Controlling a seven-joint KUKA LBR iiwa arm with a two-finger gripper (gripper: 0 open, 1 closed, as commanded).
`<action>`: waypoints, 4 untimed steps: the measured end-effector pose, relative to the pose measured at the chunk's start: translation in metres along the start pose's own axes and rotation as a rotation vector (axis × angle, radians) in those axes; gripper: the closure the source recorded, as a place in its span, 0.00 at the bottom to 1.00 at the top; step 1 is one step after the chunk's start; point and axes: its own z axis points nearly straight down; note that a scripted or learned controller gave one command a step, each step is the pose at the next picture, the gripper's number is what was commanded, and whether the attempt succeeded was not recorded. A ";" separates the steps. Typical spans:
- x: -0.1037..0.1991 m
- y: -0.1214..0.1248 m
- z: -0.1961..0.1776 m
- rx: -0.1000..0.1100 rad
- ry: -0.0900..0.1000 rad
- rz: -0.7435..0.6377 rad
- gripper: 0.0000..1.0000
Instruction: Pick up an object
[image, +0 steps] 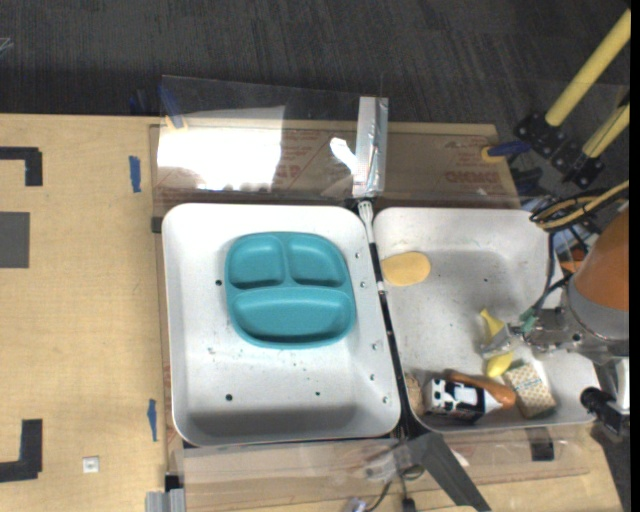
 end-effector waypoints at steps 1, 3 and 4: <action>-0.001 0.002 -0.011 -0.007 -0.004 0.001 1.00; 0.067 -0.015 -0.163 0.001 -0.005 0.036 1.00; 0.067 -0.015 -0.162 0.002 -0.005 0.036 0.00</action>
